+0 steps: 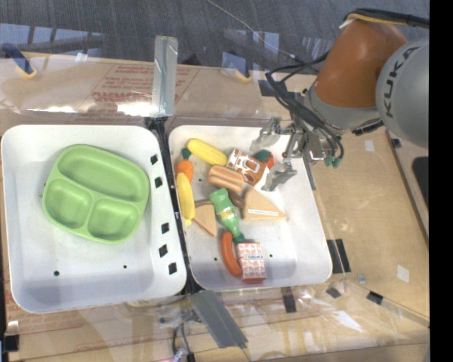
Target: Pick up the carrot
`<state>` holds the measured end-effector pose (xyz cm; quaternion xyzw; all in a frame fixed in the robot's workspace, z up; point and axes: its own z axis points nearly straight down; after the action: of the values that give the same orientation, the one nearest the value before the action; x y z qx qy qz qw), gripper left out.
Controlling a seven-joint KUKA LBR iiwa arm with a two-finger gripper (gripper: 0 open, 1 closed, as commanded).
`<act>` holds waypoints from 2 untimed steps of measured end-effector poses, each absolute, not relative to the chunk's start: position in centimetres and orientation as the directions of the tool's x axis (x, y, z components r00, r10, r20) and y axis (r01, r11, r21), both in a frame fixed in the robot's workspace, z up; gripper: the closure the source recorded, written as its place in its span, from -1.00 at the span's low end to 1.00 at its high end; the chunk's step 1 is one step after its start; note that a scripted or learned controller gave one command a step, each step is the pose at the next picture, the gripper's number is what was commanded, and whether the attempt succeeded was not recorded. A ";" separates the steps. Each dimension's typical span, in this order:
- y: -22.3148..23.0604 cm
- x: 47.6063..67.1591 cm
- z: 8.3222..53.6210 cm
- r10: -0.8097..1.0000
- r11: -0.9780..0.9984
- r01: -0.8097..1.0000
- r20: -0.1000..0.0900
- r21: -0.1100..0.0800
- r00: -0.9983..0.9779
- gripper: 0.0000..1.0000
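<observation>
The carrot (184, 170) is a short orange piece with a dark green top. It lies at the upper left of the right bin (309, 236), against the divider wall and beside a yellow banana (186, 199). My gripper (275, 155) hangs over the bin's upper right part, well to the right of the carrot, and it is open. A small red and green toy (266, 157) lies under the gap between the fingers, not clamped. Nothing is held.
The right bin also holds a corn cob (206, 151), a small carton (245, 166), a hot dog (226, 177), a green bottle (226, 210), a cheese wedge (264, 212), a red sausage (229, 255) and a small box (251, 262). A green divided plate (97, 193) sits in the left bin (30, 277).
</observation>
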<state>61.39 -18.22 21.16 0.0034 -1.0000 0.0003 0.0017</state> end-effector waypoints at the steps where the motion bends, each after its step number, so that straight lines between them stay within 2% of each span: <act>1: -9.5 54.4 14.3 -0.236 0.972 -0.236 0.006 0.005 -0.972 -1.00; 2: -10.3 55.5 8.9 0.184 0.983 0.184 0.006 0.001 -0.983 -1.00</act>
<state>55.45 -10.34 8.91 -0.0923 -0.9957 -0.0006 0.0030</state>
